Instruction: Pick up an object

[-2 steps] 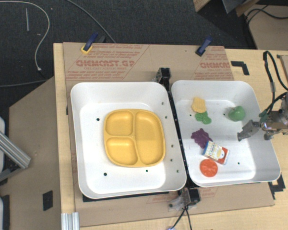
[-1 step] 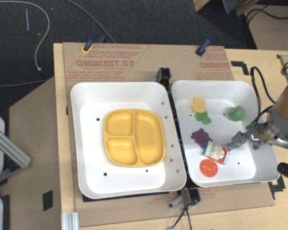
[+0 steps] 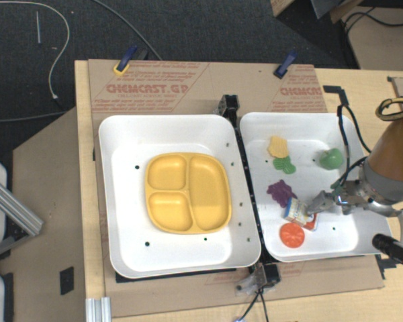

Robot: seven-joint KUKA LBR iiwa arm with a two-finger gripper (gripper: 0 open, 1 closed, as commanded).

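Camera view | claw (image 3: 314, 208) state unclear, by blue-white item (image 3: 294, 210) | right bin (image 3: 342, 243) front edge near

tabletop (image 3: 87, 200) has a cardboard sheet (image 3: 188, 86) on it, with two white bins (image 3: 121, 180) (image 3: 342, 243) sitting side by side

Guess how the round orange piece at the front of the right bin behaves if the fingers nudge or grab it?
The orange piece looks rounded and glossy, so it probably rolls or slides off a glancing push. It lies against a small carton, which may shift with it. It looks like toy plastic, so likely light and stiff. The gripper is just behind it.
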